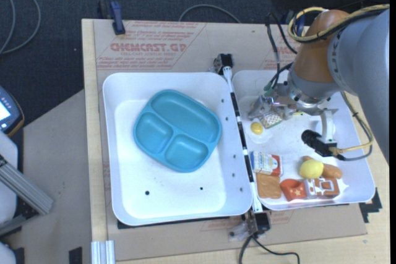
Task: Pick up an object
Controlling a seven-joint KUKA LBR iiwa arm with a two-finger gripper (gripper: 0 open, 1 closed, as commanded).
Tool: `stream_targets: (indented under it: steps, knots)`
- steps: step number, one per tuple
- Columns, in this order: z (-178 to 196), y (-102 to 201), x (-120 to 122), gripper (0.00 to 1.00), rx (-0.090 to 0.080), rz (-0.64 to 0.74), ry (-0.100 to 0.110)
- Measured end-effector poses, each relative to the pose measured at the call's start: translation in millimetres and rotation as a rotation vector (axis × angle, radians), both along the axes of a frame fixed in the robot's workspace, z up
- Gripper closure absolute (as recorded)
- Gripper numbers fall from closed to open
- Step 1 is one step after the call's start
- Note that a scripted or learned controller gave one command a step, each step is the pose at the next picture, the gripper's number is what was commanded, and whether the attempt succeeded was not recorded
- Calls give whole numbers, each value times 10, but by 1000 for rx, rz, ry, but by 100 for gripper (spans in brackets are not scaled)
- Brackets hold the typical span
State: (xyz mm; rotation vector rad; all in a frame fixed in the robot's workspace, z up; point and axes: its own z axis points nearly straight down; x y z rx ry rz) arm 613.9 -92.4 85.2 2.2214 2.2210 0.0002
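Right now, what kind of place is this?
Likely a robot lab test bench: two white bins on a cardboard-covered bench, a blue divided plate, toy food, and cables on dark carpet.

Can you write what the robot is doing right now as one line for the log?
arm: over right bin | gripper: low by small yellow ball | blue divided plate: in left bin | pick: not yet seen

Two bins are set side by side on the table (pixel 154 46). In the left bin (pixel 117 151) a divided tray (pixel 177 130) is placed near centre. In the right bin (pixel 356 191) small items are clustered at 6 o'clock; a small ball (pixel 256 128) is found at 9 o'clock.
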Motion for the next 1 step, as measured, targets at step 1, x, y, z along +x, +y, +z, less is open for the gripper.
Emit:
stream_targets:
  steps: [1]
  knots:
    - [4,-19,-221,0,1,-1,0]
